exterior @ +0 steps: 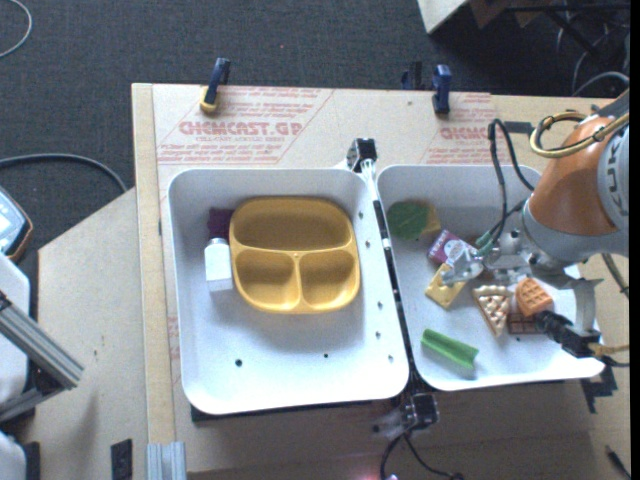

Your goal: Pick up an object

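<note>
My gripper [464, 264] hangs low over the middle of the right bin [520, 366], reaching in from the right. It sits just above a yellow wedge like a cheese piece [443, 289] and beside a purple packet [446, 245]. A waffle-patterned slice [491, 308], an orange waffle piece [531, 294] and a brown block [522, 322] lie just right of it. A green round object [407, 217] lies at the bin's far left, and a green bar [449, 350] lies near its front edge.
The left bin [200, 368] holds a yellow divided tray [294, 253], a small white bottle [218, 265] and a dark purple object [220, 220]. Clamps [214, 86] hold the board's far edge. Black cables [510, 168] run along the arm.
</note>
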Tool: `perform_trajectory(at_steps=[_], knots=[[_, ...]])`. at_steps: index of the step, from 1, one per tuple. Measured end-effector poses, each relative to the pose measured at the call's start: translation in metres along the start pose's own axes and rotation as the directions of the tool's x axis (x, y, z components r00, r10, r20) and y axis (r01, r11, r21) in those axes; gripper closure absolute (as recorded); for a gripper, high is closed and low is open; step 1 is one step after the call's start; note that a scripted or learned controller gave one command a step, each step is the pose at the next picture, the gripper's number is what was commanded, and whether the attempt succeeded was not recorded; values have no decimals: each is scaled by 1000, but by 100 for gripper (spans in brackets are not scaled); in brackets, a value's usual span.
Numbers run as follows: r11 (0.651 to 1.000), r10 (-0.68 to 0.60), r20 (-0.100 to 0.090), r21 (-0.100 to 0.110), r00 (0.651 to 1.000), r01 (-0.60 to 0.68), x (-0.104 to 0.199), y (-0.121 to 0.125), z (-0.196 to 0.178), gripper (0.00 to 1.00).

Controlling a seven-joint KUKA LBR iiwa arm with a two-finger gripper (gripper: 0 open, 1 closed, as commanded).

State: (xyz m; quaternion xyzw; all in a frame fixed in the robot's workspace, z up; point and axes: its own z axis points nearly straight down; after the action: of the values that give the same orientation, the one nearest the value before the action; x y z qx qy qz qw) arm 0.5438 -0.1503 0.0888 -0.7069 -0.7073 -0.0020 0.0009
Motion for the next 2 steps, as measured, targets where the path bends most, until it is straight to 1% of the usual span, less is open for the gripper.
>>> perform_trajectory(at_steps=[1,2], knots=[[1000,0,3,-13,1000,0,0,3,-14,100],[1000,-1,6,-4,1000,1,7,-2,-71,100]])
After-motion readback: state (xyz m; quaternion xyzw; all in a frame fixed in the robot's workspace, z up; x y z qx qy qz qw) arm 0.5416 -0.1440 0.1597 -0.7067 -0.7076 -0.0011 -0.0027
